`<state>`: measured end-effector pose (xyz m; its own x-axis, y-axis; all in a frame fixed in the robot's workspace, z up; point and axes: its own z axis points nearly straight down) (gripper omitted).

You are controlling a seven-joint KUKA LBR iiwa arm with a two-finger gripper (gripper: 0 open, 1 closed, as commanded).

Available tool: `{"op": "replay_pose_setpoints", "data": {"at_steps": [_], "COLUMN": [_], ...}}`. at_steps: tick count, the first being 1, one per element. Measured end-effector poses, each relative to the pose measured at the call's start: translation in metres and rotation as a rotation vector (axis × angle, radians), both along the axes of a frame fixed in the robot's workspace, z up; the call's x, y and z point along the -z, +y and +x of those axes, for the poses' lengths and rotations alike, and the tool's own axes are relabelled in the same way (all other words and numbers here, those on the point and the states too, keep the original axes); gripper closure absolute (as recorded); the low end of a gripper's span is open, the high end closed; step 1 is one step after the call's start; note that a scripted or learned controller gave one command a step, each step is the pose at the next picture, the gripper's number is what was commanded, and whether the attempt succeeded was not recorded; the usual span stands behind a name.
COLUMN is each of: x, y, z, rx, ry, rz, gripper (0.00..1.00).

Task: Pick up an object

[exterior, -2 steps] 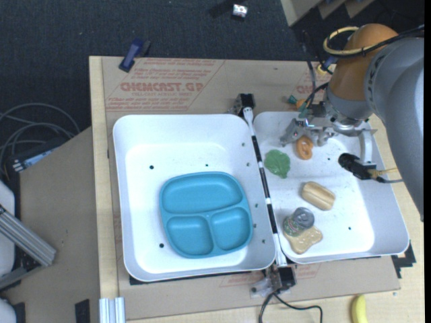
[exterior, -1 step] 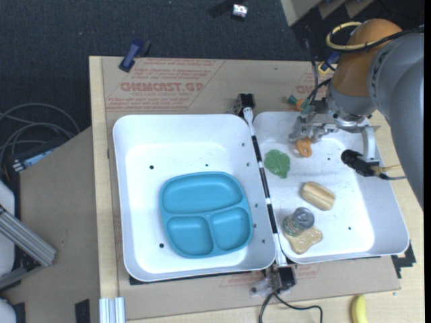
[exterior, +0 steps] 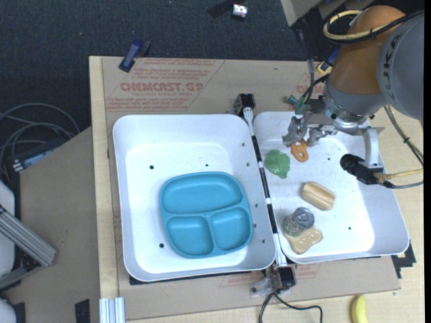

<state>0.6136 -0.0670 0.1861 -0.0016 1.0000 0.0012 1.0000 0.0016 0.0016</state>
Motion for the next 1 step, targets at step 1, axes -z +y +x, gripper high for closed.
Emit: {"op": "replay_pose_setpoints", "data": {"at_steps": [1], "x": [-0.0038], "y": [0.0442], "z": [-0.0438], "rx": [0.000], "ry": [0.004], "rz": [0.000], "gripper": [1.00]}}
